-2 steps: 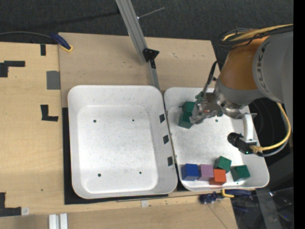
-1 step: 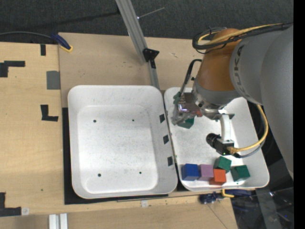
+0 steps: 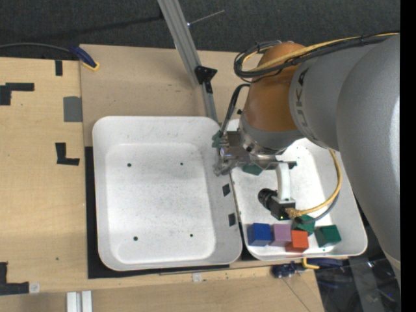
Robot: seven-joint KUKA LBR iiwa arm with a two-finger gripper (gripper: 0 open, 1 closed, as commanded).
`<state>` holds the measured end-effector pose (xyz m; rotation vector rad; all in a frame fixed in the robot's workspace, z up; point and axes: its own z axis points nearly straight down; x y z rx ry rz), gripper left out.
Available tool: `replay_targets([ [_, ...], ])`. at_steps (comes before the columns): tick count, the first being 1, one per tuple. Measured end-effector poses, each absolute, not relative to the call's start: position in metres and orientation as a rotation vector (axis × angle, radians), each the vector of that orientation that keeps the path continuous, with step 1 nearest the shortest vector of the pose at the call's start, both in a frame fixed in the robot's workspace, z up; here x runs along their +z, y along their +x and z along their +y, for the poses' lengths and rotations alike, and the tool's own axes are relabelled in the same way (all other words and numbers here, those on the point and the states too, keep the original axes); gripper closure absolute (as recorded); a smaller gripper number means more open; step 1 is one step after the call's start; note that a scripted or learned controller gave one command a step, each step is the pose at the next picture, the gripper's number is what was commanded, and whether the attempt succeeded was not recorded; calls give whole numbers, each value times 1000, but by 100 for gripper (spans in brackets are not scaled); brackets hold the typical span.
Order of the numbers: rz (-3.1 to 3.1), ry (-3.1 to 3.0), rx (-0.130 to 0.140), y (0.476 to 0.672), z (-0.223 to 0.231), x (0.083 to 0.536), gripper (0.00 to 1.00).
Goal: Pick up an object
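Observation:
The right bin (image 3: 344, 239) holds a row of small blocks at its near end: a blue block (image 3: 260, 233), a purple block (image 3: 282, 232), an orange block (image 3: 299, 240) and two green blocks (image 3: 327, 234) (image 3: 303, 223). My gripper (image 3: 229, 155) hangs below the orange wrist band, over the right bin's left rim near the divide between the bins. The wrist body hides what lies under it. A small teal piece (image 3: 252, 169) peeks out just beneath the wrist; whether it is gripped is hidden.
The left bin (image 3: 156, 194) lies to the left, its floor bare white with dark specks. A slanted metal pole (image 3: 185, 41) crosses behind the bins. The big grey arm covers most of the right bin's far half. A yellow cable (image 3: 325, 203) loops above the blocks.

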<state>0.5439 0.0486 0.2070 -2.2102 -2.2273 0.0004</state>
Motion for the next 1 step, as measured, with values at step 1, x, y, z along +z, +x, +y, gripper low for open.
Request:
replay_targets([
  [1,-2228,-2211,0,549,99,210,100],
])
